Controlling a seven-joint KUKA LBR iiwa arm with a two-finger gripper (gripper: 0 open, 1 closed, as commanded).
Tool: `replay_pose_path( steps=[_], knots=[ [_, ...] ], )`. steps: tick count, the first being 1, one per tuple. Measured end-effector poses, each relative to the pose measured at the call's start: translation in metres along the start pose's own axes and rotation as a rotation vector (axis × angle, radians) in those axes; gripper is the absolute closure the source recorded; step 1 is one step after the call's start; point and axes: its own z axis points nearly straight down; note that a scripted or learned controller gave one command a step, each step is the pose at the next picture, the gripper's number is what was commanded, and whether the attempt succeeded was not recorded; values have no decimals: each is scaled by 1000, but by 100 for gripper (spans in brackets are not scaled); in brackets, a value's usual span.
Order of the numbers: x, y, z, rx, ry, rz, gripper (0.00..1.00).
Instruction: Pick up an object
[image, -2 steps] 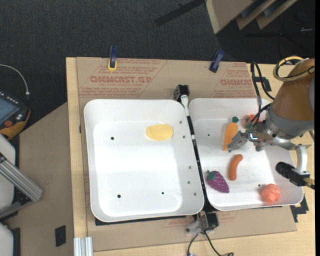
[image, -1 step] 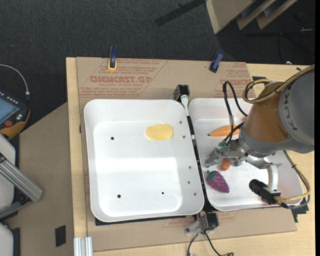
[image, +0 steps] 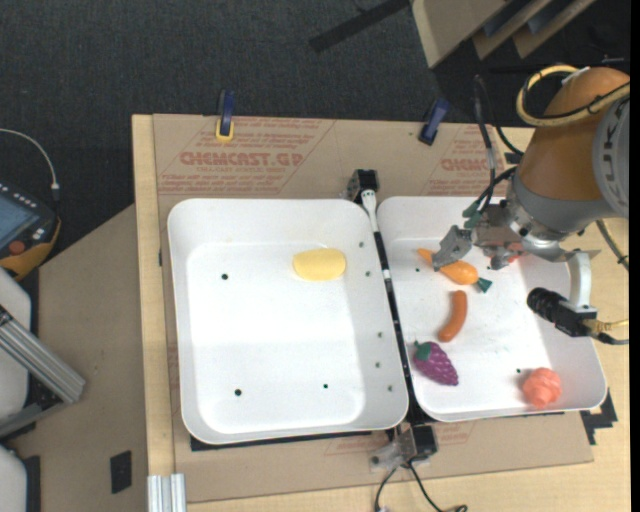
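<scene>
Bench: brown cardboard sheet (image: 300, 150) with red print, clamped at its far edge; dark carpet beyond.
Left bin (image: 200, 330): glossy white plastic, rounded corners; smooth yellow oval (image: 320, 265) near its far right corner.
Right bin (image: 500, 395): orange carrot (image: 459, 271) near far edge; orange sausage (image: 454, 315) at centre; knobbly purple grapes (image: 437, 363) by near left corner; pink lump (image: 541, 386) by near right corner.
Arm: reaches in from right, wrist bent down.
Gripper (image: 478, 243): just above the carrot; finger spread cannot be made out.

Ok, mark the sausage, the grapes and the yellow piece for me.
sausage (image: 453, 315), camera view, middle of its length.
grapes (image: 437, 364), camera view, centre of the purple bunch.
yellow piece (image: 319, 265), camera view, centre of its top.
</scene>
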Motion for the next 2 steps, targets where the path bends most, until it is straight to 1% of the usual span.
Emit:
replay_pose_path(
  steps=[1, 2],
  knots=[
    [-56, 42, 89, 7, -1, 6, 0],
    [-10, 25, 107, 15, 5, 0, 0]
  ],
)
